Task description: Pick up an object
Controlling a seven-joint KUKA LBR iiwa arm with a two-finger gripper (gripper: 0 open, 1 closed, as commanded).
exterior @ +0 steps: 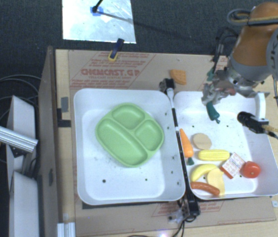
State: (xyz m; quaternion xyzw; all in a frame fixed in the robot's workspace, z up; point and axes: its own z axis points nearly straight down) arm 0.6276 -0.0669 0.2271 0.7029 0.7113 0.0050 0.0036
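Gripper (pixel 213 110) hangs over the back of the right bin (pixel 267 149), its teal-tipped fingers (pixel 212 113) pointing down and slightly forward with nothing between them; whether they are spread or pressed together cannot be told. Behind it the grey arm (pixel 260 38) bends in from the upper right. Well apart, a toy carrot (pixel 186 144) lies along the bin's left wall, its long axis running front to back, green end nearest. A corn cob (pixel 213 155) lies crosswise beside it.

The green divided plate (pixel 129 134) looks like smooth matt plastic; both white bins (pixel 94 181) are glossy plastic (lightly speckled), on printed brown cardboard (pixel 129 68). The tomato (pixel 251 170) shines.
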